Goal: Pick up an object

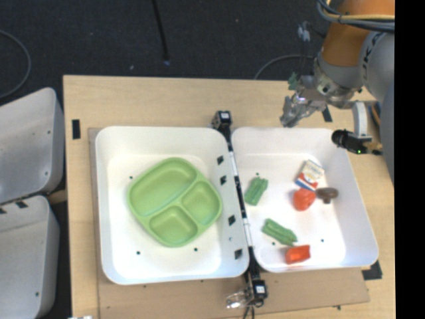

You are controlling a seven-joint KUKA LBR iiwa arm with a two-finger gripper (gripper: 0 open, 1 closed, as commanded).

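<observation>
My gripper (292, 115) hangs above the far edge of the right bin (352, 244), with nothing seen between its fingers. In that bin lie two green pieces (255, 190) (279, 232), a red round object (303, 199), a small white and orange carton (310, 173), a brown piece (327, 193) and a red-orange block (298, 254). All of them lie nearer the camera than the gripper.
The left bin (113, 258) holds a green divided plate (174, 201). A black clamp (221, 119) sits at the far end of the divider between the bins. Grey chair seats (26, 151) stand at the left of the bench.
</observation>
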